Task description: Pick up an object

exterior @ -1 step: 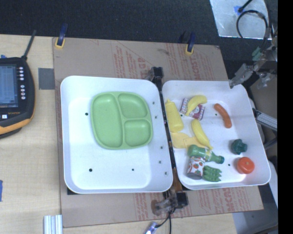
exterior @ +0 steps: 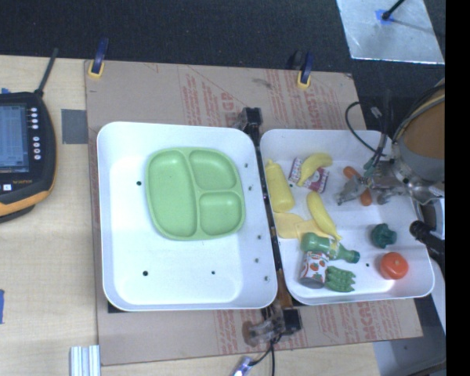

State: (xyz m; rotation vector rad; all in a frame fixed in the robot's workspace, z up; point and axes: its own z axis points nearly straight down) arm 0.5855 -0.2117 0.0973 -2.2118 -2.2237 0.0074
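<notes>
My gripper hangs low over the upper right part of the right bin, reaching in from the right edge. Right under it lies a small orange piece, with another orange bit just up and left; the gripper hides whether they are one thing. In the same bin lie a yellow banana, a yellow bottle-like item, a small labelled packet, a green bottle, a printed can, a green leafy toy, a dark green pepper and a red tomato.
The left bin holds a light green divided plate. A tablet controller lies on the bench at the far left. Clamps hold the cardboard sheet under the bins. The arm's orange band shows at the right edge.
</notes>
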